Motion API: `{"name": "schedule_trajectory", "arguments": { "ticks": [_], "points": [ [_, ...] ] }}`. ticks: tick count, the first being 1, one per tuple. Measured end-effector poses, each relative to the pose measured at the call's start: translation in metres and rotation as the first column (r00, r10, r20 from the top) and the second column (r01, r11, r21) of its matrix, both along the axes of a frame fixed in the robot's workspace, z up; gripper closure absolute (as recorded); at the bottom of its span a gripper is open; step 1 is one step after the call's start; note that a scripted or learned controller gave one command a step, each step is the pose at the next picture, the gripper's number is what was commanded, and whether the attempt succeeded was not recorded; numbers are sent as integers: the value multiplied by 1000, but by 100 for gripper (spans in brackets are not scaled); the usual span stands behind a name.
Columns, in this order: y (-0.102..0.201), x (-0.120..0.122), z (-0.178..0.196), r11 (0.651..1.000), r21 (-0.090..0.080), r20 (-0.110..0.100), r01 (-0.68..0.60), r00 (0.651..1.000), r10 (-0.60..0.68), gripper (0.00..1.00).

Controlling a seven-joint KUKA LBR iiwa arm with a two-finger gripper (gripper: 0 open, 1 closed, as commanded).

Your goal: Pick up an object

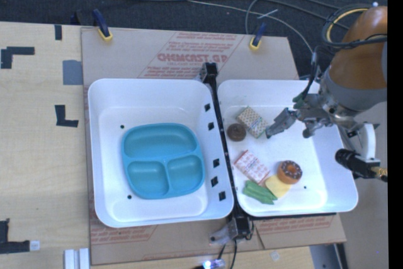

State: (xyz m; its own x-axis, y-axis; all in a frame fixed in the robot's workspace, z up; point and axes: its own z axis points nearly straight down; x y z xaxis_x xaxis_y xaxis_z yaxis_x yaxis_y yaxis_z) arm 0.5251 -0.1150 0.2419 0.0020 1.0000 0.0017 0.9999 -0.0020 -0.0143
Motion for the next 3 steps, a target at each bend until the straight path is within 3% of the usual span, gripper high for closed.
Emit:
{"name": "schedule_trajectory", "arguments": {
  "ticks": [1,3],
  "points": [
    [0,2,7,1000,-1,12,-4,1000,4,0],
    [0,-3,-99,1000,-1,10,-2,1000,2,0]
  ]
}}
